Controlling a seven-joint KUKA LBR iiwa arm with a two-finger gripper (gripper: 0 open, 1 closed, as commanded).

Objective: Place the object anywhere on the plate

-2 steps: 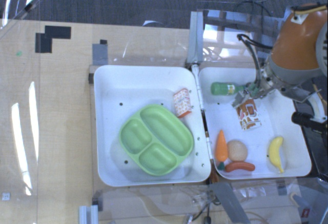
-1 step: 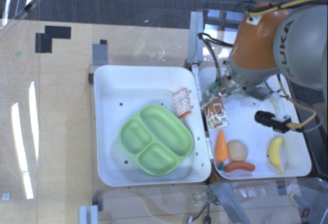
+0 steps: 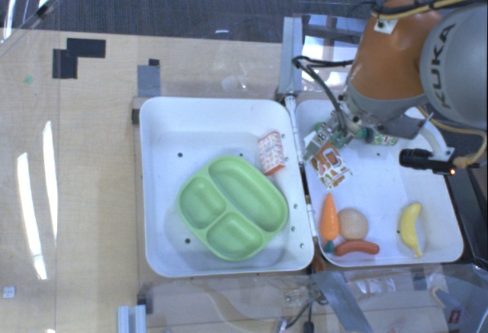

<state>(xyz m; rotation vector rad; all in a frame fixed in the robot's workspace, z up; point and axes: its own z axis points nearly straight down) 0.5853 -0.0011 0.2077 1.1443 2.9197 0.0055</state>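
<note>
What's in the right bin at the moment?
A carrot, a round bun-like piece, a sausage, a banana and a snack packet. The arm covers the bin's far corner.

Single fixed camera sat above the bench (image 3: 84,171), looking down at a slant, far side of the bench toward the frame's top with dark floor beyond it. It was far enough back to take in both white bins whole, left bin (image 3: 156,171) near centre and right bin (image 3: 442,248) toward the right edge. The arm (image 3: 412,42) came in from upper right and loomed large, being nearer the lens.
</note>
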